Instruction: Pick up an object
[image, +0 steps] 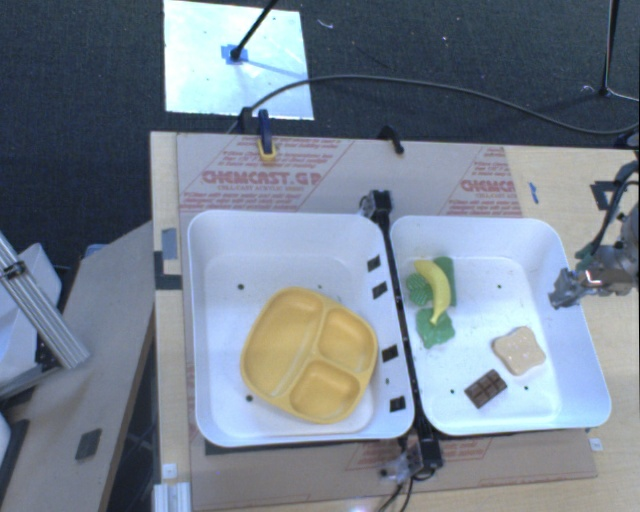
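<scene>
Gripper (566, 290): at right bin's (560, 400) right rim; finger state unclear
Banana (435, 283): bin's left, on green item (434, 325)
Toast (518, 350): bin's middle
Chocolate (486, 388): just left-below toast
Yellow tray (308, 352): left of bin, in the neighbouring bin

At the right edge of the bench stands the robot's grey metal wrist section (622, 255), blocky and dull, with dark cables looping above it in thin curved lines. A small orange-red patch glows on its face. From it juts a short grey gripper (562, 290), a knobbly metal piece with darker joints. The details there are small and blurred, too fine to make out.
</scene>
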